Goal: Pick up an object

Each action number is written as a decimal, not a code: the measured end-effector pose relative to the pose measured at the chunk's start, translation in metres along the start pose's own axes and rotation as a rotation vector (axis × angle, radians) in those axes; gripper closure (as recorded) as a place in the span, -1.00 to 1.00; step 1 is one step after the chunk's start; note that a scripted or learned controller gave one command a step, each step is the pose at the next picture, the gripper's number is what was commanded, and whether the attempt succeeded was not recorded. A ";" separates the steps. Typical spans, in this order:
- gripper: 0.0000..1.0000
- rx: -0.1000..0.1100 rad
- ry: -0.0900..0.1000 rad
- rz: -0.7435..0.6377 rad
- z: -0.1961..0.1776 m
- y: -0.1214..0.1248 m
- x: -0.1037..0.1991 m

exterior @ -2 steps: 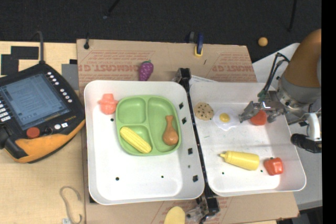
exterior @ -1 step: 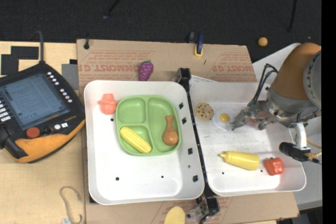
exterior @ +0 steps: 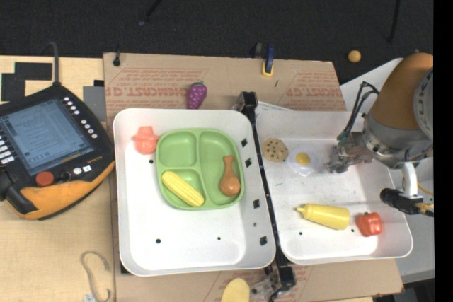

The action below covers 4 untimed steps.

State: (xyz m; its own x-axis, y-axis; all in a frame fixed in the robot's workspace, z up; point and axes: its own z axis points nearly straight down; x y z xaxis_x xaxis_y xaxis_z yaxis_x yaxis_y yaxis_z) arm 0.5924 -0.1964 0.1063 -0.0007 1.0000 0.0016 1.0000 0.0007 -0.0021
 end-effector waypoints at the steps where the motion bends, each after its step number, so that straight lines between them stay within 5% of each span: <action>1: 1.00 -0.005 -0.002 0.001 -0.052 0.010 0.002; 3: 1.00 -0.004 -0.002 0.002 -0.123 0.011 -0.007; 4: 1.00 0.004 0.001 0.000 -0.112 -0.019 0.030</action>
State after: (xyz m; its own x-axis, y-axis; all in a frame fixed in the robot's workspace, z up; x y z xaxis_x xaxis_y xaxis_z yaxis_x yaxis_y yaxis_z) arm 0.5739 -0.1662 0.2184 -0.0009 1.0000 0.0026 1.0000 0.0009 -0.0056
